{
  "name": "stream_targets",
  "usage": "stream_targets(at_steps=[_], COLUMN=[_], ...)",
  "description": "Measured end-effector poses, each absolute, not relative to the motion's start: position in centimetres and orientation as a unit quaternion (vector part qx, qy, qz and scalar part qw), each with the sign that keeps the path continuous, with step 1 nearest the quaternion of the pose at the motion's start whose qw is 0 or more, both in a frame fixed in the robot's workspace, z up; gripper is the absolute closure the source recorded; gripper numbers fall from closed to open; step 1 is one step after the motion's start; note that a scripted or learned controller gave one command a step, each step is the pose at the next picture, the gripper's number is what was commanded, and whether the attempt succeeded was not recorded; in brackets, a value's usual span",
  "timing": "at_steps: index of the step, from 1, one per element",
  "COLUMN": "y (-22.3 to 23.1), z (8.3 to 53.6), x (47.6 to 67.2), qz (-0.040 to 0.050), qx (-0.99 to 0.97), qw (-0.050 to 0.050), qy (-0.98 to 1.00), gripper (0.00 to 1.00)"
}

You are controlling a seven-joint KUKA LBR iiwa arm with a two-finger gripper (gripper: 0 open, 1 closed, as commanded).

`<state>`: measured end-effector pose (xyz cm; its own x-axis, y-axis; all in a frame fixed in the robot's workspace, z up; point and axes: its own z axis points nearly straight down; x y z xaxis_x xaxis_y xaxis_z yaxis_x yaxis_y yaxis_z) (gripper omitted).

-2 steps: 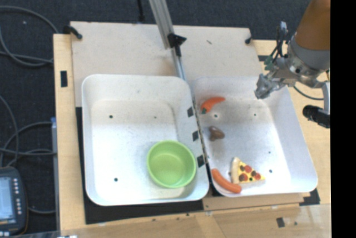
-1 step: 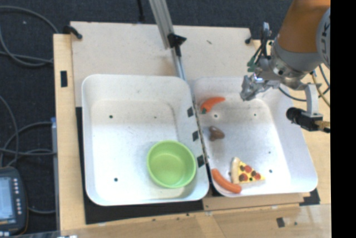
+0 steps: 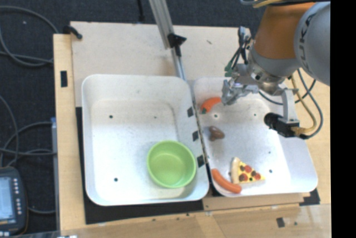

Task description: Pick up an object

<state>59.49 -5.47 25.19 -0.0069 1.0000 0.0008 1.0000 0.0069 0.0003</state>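
Carrot (image 3: pixel 211 104) lies crosswise in the right bin (image 3: pixel 289 167), long axis left-right, just beside the gripper (image 3: pixel 229 95); can't tell its grip.

The scene is viewed from one fixed camera set high above the tabletop (image 3: pixel 128 48), looking down at a slant. Both white bins (image 3: pixel 100 98) are taken in whole, with dark floor beyond the far edge. The arm (image 3: pixel 289 20) is seen entering from the right.
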Motion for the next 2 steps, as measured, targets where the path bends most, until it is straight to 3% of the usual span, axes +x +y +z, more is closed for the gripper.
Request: stream_targets(at_steps=[2], y=[5.6], z=[23.9], x=[59.8], qz=[-0.0007], qx=[-0.705], qw=[0.000], qy=[-0.709], gripper=[1.00])
